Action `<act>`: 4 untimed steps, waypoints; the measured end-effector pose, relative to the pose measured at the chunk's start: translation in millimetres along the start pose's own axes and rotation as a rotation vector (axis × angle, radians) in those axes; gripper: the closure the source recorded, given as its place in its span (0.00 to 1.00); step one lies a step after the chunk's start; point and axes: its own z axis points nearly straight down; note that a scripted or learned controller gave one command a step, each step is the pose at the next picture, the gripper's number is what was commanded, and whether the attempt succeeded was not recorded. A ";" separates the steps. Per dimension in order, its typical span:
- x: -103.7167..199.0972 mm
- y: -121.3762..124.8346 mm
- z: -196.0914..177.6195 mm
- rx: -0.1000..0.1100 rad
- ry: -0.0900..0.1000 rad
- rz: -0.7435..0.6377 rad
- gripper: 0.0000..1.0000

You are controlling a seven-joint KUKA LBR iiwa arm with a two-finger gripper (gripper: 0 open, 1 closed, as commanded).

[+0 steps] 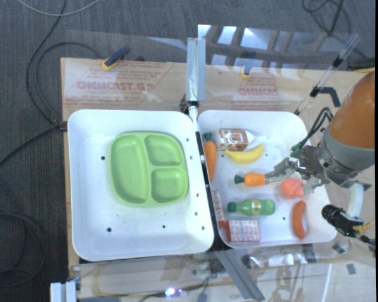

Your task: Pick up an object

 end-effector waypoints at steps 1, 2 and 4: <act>-0.2 0.0 0.0 0.000 0.000 0.000 0.00; 23.9 30.5 129.2 -0.011 0.000 0.229 0.00; 9.2 144.8 119.3 -0.006 0.003 0.332 1.00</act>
